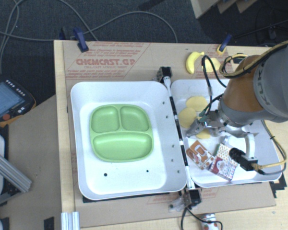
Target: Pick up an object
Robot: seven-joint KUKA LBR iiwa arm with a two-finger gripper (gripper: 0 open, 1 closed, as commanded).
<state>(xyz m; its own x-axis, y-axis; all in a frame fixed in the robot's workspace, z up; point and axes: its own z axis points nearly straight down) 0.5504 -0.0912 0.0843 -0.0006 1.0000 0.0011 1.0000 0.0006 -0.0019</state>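
Arm [259, 92]: low over right bin [264, 174], above packets [216, 159].
Jaws: cannot tell.
Progress: nothing visibly lifted; pick remains.

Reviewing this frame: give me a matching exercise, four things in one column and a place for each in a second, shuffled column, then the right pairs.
Things:
1. green divided plate
2. banana
3. red-and-white packets
4. blue clamp

Places:
A. on the bench board beyond the right bin, outside it
B. on the near floor of the right bin, below the gripper
C. in the middle of the left bin
D. at the far left corner of the bench board

Pairs: 1-C, 2-A, 3-B, 4-D
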